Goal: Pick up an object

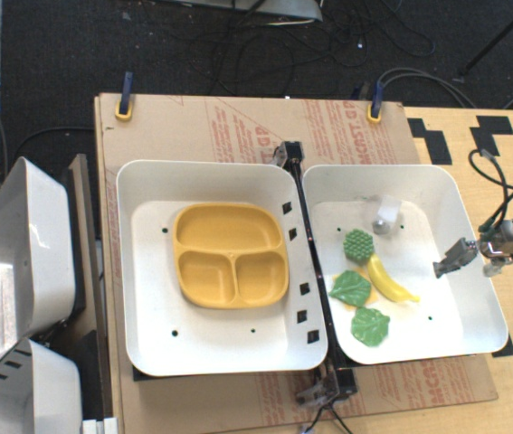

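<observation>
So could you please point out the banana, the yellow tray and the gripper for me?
banana [388,281]: camera view, middle of its curved body.
yellow tray [232,219]: camera view, its upper compartment.
gripper [455,257]: camera view, at its fingertips.

A mustard-yellow three-compartment plastic plate sits in the left shallow white bin. In the right shallow white bin are a yellow toy banana, a bumpy dark-green round toy, two bright-green leafy toy pieces and a small grey-white object.
</observation>
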